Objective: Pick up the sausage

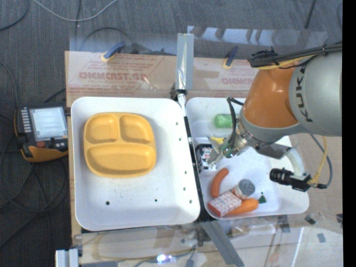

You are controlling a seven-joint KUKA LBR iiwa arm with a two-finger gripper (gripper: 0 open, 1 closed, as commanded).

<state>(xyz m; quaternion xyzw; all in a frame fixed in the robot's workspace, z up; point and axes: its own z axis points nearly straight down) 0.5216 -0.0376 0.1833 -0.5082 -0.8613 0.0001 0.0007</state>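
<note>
While the arm reaches in from the right, the scene reads as follows.

Arm: grey body with orange band (270, 102), positioned over the right bin (297, 204).
Gripper: gripper (207, 156) sits low in the right bin, close to the wall that divides the two bins, just above the sausage.
Finger state: cannot be determined; the finger ends are small, dark and partly masked by the wrist, and nothing can be seen between them.
Sausage: sausage (218, 181) lies on the floor of the right bin, reddish-orange, slanted with its upper end toward the gripper; contact with the gripper cannot be confirmed.
Red-and-white box: red-and-white box (224, 203) lies just below the sausage, at the near edge of the bin.
Carrot: carrot (245, 206) lies beside the box, to its right, along the near edge.
Grey round item: grey round item (246, 188) rests above the carrot, right of the sausage.
Green item: green item (223, 120) lies near the far wall of the right bin, partly hidden by the arm.
Left bin: left bin (133, 204) carries a yellow divided tray (119, 143) with three compartments, placed toward its far left.
</note>
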